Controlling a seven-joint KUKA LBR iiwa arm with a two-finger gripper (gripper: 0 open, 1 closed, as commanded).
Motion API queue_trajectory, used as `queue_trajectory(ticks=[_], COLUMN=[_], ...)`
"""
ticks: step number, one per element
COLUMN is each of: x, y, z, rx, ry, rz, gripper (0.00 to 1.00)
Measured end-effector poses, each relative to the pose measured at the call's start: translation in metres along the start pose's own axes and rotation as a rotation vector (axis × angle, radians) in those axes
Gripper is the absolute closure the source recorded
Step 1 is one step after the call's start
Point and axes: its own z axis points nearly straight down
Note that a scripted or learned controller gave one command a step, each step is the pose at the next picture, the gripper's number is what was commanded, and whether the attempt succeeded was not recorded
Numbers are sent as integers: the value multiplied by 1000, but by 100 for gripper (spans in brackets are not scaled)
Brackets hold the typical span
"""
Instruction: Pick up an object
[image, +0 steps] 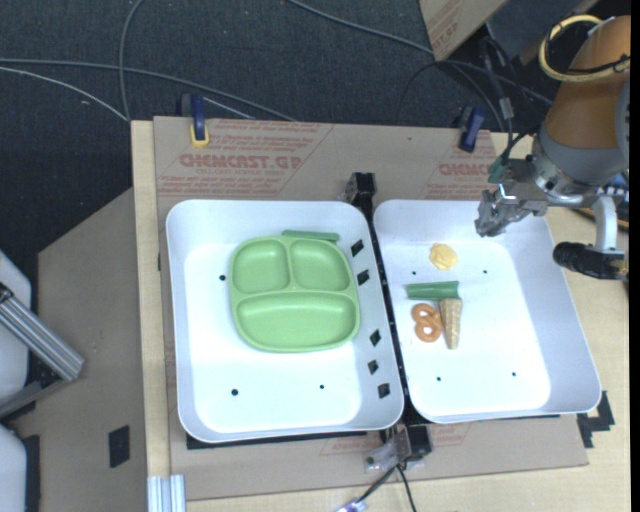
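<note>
The claw (492, 222) hangs above the right bin's (530, 330) far edge, grip state unclear. Best to centre over the yellow piece (443, 257), then descend straight.

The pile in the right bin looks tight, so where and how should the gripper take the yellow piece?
Take the yellow piece across its middle, coming straight down from above. It is a small rounded lump lying alone, apart from the green stick, pretzel and cone, so there is likely finger room on every side. The gripper hovers just to its upper right.
</note>
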Motion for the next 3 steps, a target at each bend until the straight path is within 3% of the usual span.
queue_trajectory(ticks=[3], x=[168], y=[-15], z=[9], rx=[6], ry=[4], rz=[-6], gripper=[100])
